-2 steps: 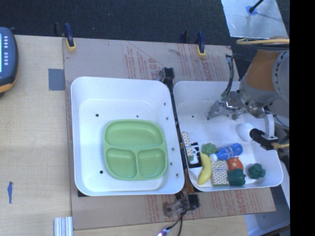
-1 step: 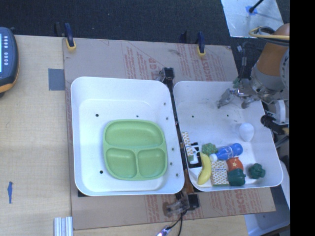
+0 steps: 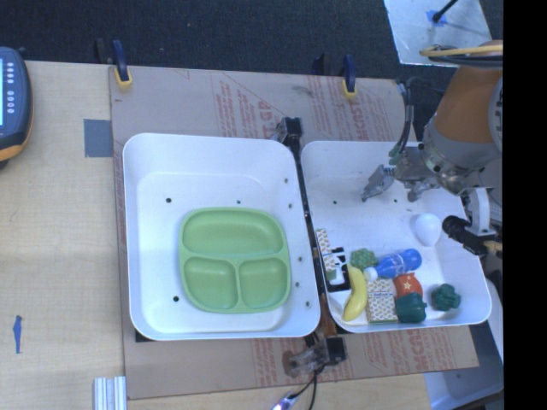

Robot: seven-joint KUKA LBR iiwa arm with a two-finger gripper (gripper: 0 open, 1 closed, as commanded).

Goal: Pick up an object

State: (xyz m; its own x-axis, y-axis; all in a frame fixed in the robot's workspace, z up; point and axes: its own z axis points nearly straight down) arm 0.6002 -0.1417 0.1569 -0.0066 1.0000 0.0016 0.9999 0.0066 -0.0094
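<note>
Grey metal, my pincer [image 3: 395,184] hangs over the bare upper floor of the right bin [image 3: 342,156]; I cannot tell its state. Nearby lies a white egg [image 3: 426,226]; lower down cluster a blue bottle [image 3: 399,263], a banana [image 3: 356,293] and broccoli [image 3: 444,296].

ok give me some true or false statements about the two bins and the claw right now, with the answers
1. The green plate lies in the left bin. True.
2. The banana sits on the green plate. False: it lies in the right bin, near the divider.
3. The claw hangs over the far part of the right bin. True.
4. The white egg is gripped in the claw. False: it lies on the bin floor, apart from the claw.
5. The blue bottle lies in the left bin. False: it lies in the right bin among the toys.
</note>
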